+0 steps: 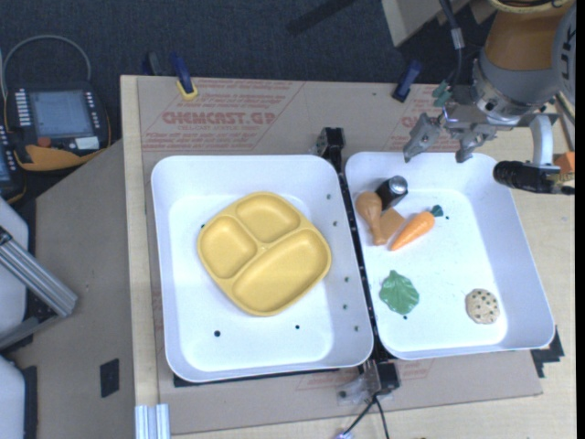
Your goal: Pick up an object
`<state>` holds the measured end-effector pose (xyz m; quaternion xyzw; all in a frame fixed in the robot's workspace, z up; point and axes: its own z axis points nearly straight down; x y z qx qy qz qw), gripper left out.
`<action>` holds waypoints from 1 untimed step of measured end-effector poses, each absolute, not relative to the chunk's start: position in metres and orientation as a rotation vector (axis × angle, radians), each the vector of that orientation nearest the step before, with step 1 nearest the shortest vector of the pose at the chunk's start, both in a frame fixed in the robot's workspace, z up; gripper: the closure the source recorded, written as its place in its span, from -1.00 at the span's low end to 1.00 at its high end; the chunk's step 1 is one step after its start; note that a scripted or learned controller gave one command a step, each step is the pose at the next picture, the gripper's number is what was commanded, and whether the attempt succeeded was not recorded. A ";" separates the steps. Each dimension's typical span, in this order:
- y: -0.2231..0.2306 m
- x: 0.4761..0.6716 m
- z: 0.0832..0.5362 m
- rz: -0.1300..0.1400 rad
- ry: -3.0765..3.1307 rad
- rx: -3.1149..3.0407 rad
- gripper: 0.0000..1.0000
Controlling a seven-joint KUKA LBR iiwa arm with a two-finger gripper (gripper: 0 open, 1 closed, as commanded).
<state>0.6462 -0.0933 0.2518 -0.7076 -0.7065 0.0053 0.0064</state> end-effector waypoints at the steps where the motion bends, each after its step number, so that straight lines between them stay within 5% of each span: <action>1: -0.093 0.648 0.259 0.005 -2.219 -2.219 -1.00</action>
